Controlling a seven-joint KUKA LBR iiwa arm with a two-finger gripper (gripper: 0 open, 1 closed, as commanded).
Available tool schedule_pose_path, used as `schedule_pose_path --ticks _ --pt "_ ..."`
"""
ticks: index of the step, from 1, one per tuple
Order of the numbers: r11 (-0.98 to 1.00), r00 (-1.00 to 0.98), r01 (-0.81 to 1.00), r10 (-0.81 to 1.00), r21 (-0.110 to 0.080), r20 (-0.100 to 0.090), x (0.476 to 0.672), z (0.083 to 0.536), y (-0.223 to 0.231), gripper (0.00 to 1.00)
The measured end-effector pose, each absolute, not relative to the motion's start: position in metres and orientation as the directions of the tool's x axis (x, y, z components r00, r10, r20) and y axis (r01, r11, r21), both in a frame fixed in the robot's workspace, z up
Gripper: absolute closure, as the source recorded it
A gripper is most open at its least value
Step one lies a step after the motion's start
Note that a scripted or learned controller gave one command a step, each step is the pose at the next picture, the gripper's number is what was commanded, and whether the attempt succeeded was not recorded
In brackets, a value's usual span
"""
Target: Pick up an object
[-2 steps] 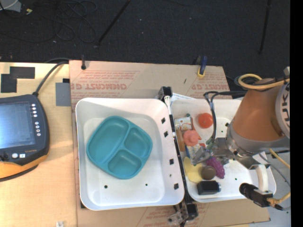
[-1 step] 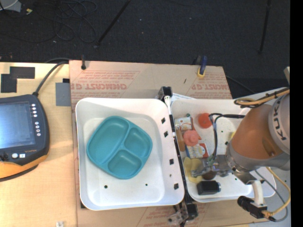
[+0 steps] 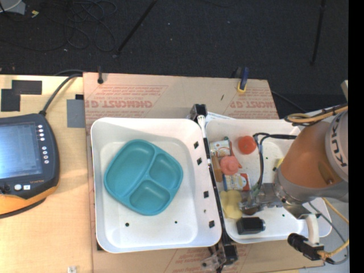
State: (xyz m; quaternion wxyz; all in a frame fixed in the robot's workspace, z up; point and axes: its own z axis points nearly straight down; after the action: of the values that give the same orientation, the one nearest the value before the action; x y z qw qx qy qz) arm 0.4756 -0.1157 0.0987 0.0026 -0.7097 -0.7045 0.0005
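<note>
At the six o'clock end of the right bin (image 3: 267, 236), nearest the camera, a small black block (image 3: 250, 225) lies flat on the white floor. Just above it the gripper (image 3: 254, 202) is down among the clutter; whether it is apart or together I cannot tell, since the wrist and cabling hide it. The arm (image 3: 310, 161) comes in from three o'clock and covers that side of the bin.

Touching or nearly touching the tool at its nine o'clock is a pale yellow object (image 3: 230, 204), the likeliest target. Beyond it, toward twelve o'clock, sit a printed packet (image 3: 234, 181), a pink-red object (image 3: 230, 164) and an orange-red object (image 3: 246, 145), all packed close along the bin's left wall.

To do this well, I judge the tool should centre over one item only, come straight down, and close before lifting; crowding risks a pinch on two things or a slip.

Farther off at nine o'clock, the left bin (image 3: 114, 135) holds a teal divided plate (image 3: 143, 177).
</note>
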Motion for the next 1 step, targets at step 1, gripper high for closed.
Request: schedule_pose_path --ticks 1 --pt "-0.008 0.008 1.0 1.0 -0.006 0.003 0.4751 0.0978 -0.1157 0.0"
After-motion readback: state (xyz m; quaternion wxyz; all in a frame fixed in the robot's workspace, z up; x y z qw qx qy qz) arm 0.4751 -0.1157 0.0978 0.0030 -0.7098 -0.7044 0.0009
